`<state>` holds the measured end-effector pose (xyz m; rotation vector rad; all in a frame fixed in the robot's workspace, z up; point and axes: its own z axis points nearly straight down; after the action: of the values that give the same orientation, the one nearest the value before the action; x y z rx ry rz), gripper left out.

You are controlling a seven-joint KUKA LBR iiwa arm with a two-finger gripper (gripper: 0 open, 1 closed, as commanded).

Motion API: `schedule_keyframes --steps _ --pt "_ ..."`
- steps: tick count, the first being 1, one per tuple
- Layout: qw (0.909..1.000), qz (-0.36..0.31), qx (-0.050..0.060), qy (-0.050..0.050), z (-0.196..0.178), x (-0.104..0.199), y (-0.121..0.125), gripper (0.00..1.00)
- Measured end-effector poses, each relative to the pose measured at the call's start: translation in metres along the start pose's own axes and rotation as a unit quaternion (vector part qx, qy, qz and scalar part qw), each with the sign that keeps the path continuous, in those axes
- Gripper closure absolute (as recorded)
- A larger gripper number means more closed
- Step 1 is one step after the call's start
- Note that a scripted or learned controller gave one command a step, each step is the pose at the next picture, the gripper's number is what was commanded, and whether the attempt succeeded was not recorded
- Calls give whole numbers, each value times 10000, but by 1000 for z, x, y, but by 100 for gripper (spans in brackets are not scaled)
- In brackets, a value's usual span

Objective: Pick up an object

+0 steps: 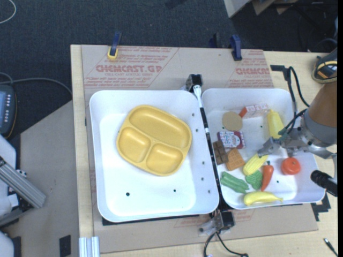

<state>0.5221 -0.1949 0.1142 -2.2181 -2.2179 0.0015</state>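
One of many plastic toy foods, the yellow corn cob (254, 165), lies just beside my gripper (271, 146), grip unclear, so I'm approaching and must descend.

"CHEMCAST GP" on cardboard sheet (134, 68)

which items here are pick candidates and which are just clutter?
Pick candidates, all in the right bin:
corn cob, carrot, tomato, banana, green pepper, yellow toy, tan disc. The gripper is over them.

Just lying about:
yellow divided plate in the left bin, blue clamps.
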Motion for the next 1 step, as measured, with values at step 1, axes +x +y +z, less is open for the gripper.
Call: schedule_keyframes --steps 1 --pt "10000 -3 0 -3 32 1 0 0"
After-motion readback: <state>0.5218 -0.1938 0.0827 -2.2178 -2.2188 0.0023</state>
